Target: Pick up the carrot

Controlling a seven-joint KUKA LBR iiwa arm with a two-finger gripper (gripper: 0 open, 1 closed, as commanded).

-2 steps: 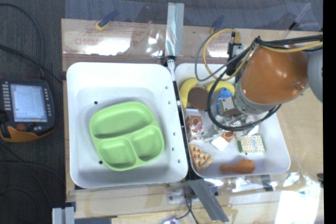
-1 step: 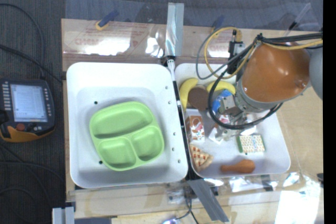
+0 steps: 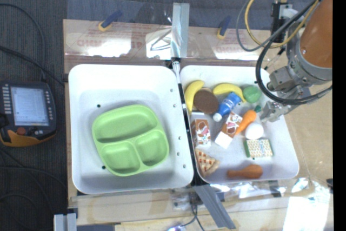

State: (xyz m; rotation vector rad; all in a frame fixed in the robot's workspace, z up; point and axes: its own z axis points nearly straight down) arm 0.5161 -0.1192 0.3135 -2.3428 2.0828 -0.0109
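Arm (image 3: 311, 51) leans in over rt bin (image 3: 289, 140); claw (image 3: 268, 112) beside carrot (image 3: 247, 119), grip state can't tell. Lt bin (image 3: 81, 116) w/ green tray (image 3: 130, 139).

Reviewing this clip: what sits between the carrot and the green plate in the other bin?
In the camera view, going left from the carrot: a small carton, the blue bottle, a snack packet, then the bins' shared white walls before the green plate.

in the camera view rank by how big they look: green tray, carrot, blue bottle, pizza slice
1. green tray, by far the largest
2. carrot, blue bottle and pizza slice look too alike to rank
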